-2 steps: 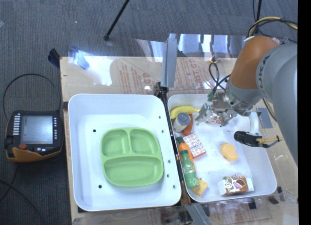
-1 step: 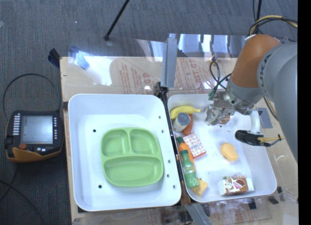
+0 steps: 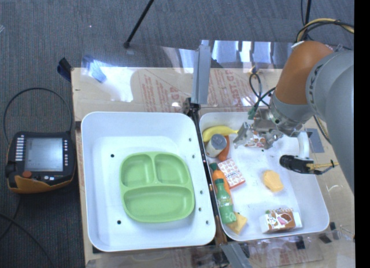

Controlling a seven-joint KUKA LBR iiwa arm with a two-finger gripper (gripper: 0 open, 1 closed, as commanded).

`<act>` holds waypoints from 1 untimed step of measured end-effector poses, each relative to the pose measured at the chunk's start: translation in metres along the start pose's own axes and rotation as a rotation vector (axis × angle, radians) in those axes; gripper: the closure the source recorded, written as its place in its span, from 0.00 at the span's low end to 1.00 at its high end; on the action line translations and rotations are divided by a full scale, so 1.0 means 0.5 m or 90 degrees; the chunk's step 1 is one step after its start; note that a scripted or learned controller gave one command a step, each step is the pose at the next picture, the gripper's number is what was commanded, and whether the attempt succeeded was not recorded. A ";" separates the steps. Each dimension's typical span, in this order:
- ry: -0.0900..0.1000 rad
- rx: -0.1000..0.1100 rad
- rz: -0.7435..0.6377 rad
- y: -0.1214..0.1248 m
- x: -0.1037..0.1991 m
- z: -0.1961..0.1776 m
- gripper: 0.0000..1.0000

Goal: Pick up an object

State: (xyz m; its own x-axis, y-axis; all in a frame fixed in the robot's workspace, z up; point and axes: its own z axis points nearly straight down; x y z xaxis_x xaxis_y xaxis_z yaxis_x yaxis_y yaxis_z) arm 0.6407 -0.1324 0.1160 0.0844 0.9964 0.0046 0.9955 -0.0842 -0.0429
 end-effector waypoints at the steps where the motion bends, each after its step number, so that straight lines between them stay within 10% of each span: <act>1: 0.000 0.001 -0.001 0.000 -0.001 -0.011 1.00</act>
